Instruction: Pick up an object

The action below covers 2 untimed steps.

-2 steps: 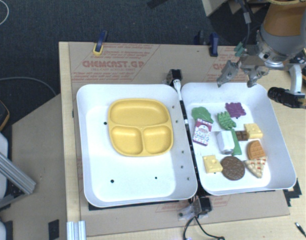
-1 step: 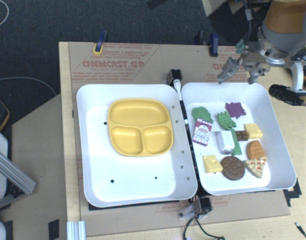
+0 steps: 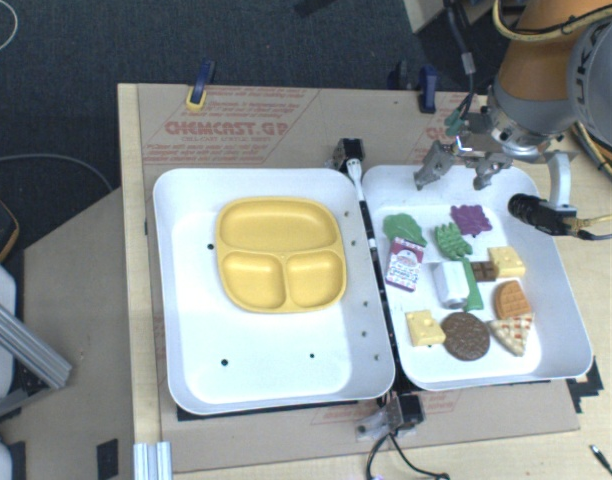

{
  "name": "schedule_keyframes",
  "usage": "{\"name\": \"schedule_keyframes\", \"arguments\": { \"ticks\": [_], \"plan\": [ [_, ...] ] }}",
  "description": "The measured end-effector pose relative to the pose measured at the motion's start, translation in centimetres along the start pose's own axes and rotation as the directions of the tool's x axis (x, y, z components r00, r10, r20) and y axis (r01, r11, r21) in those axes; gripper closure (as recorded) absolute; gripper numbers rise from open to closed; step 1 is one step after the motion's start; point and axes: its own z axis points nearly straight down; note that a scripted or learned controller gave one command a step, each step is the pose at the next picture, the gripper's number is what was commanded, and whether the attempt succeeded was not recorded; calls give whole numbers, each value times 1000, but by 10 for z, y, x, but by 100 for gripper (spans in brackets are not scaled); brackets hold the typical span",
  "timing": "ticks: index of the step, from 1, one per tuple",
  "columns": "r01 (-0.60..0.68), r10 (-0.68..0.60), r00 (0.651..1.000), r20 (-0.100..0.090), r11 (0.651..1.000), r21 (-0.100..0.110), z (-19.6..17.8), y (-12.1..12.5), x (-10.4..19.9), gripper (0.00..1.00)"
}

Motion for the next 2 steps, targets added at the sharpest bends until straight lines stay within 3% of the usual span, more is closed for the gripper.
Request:
{"name": "schedule_keyframes", "arguments": {
  "ticks": [2],
  "plan": [
    [0, 0, 1000, 0, 1000, -1, 101, 2, -5, 0]
  ]
}}
